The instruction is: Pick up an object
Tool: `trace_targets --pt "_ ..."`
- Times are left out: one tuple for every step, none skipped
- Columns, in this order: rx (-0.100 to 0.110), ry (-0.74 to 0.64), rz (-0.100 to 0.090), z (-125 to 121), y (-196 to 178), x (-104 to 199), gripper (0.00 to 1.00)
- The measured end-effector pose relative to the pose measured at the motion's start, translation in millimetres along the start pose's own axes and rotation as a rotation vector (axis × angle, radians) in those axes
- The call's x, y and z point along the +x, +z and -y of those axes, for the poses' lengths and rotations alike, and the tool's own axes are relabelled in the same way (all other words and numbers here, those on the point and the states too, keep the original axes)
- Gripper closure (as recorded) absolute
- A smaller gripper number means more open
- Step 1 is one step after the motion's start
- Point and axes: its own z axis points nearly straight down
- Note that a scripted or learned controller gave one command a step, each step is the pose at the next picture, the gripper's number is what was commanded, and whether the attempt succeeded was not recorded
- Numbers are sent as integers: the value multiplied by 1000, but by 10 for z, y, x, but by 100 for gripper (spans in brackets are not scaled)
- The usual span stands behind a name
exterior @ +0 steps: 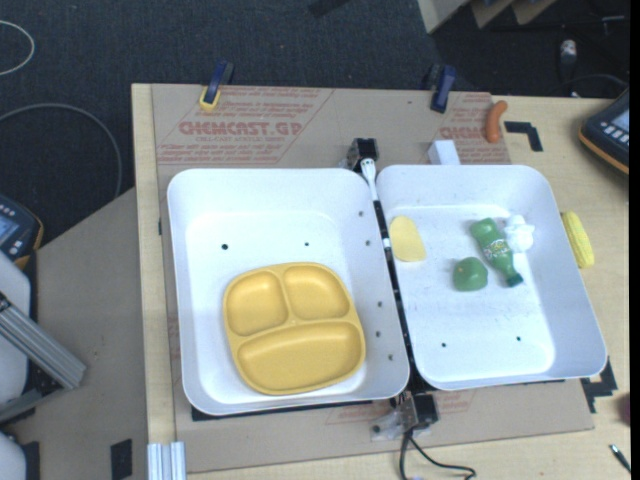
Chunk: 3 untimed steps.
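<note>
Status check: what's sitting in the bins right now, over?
Left white bin: yellow three-compartment plastic tray. Right white bin: pale yellow flat piece, small green round object, green bottle with white cap. Nothing stacked on them.

Dark grey carpet floor (150, 28), white cable (20, 46) looping at left. Brown board tabletop (300, 128) held by clamps (212, 88). Even, flat overhead light.

Both white bins (190, 298) look like smooth, slightly glossy plastic; the yellow divided tray (292, 326) has a matt plastic sheen, as do the small green pieces (470, 274). The table (150, 148) carries a rough brown printed cardboard sheet, over dark matt carpet (100, 28)
</note>
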Motion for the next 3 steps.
trace_targets --pt "-4 -1 3 -11 -106 -3 100" --pt "-8 -1 6 -21 -214 -8 100" --pt "-12 -2 9 -32 -320 -13 100"
